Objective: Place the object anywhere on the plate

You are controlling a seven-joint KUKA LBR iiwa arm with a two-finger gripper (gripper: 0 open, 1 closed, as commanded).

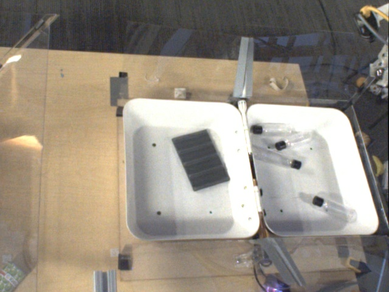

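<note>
Dark grey ribbed rectangular plate (200, 159) lies tilted in left white bin (140, 169). Four clear capped tubes (285, 145) scattered in right white bin (358, 181), on wooden surface (73, 163).

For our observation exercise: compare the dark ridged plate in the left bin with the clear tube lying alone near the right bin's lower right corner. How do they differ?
The plate is dark grey, flat, rectangular and ridged; the lone tube is clear, thin and round-bodied with a black cap. The plate is far larger than the tube. The plate lies in the left bin, the tube in the right bin. Both lie slanted on a white floor.
</note>
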